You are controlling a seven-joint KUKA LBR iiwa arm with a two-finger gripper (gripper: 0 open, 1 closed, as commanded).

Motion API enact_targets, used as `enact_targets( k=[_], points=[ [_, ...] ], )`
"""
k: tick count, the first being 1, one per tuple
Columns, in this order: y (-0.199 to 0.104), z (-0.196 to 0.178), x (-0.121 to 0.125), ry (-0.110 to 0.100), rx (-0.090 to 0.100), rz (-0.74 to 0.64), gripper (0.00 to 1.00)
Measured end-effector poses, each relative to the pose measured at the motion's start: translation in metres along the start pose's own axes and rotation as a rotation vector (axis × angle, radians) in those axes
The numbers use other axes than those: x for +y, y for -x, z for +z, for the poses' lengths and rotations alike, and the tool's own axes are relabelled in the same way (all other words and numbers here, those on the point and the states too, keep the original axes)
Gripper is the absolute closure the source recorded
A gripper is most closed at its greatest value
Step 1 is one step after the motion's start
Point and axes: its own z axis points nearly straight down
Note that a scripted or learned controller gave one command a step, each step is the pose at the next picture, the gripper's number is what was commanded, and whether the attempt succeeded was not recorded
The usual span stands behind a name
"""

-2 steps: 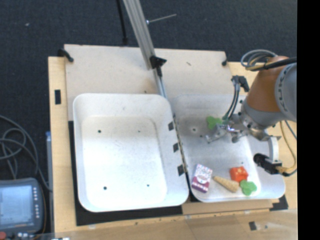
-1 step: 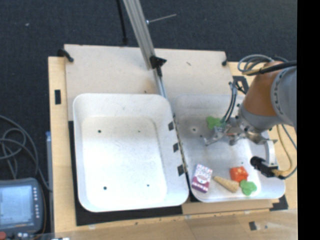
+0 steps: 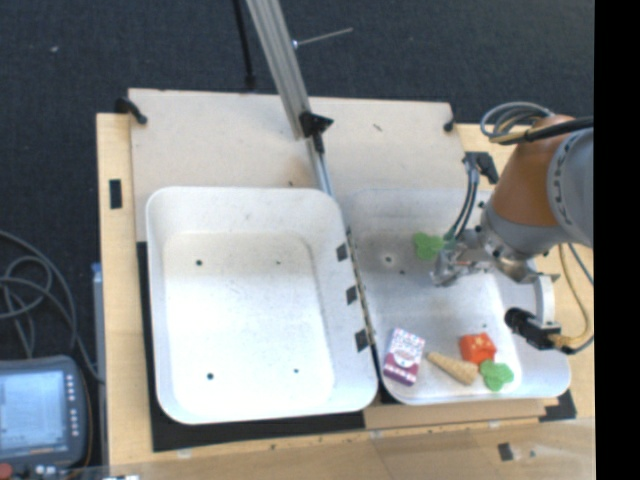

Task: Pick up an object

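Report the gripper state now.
Gripper: cannot be told; it sits low in the right bin beside a green object.

A robotics lab: bench-mounted bins (image 3: 250,208), teach pendant (image 3: 35,413).

The grey arm's end effector (image 3: 447,265) hangs over the right shallow white bin (image 3: 400,230), just beside a small green object (image 3: 429,245). Along that bin's near edge lie a purple-and-white carton (image 3: 403,356), a tan cone (image 3: 453,368), an orange-red block (image 3: 477,347) and a green lump (image 3: 496,374).
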Motion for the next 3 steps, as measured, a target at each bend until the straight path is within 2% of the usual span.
enact_targets(
  k=[1,2,3],
  points=[
    [0.003,-0.065,0.003,0.004,0.0,-0.009,1.0],
    [-0.001,-0.111,0.006,0.003,0.0,-0.013,1.0],
    [0.0,-0.132,0.007,0.0,0.001,-0.015,1.0]
  ],
)
